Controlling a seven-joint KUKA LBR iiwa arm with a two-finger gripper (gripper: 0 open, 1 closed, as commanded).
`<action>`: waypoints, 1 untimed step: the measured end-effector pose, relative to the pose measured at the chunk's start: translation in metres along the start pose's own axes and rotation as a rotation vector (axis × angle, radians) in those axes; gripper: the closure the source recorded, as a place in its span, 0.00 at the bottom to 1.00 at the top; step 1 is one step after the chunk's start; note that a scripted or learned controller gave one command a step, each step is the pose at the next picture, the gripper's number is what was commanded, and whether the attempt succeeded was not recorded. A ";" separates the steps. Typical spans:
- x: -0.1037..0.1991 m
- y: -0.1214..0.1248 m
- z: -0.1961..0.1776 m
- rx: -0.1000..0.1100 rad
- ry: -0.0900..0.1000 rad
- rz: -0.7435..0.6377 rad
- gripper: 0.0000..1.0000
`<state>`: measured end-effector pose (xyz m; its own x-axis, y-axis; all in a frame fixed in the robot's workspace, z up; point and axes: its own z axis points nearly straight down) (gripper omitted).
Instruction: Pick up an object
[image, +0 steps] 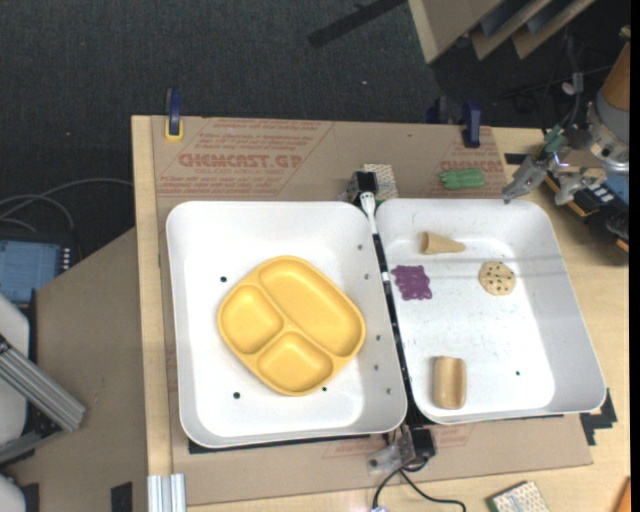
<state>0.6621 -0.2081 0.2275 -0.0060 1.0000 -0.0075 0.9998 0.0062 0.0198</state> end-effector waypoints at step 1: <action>-0.010 -0.048 0.132 0.019 0.013 0.003 0.00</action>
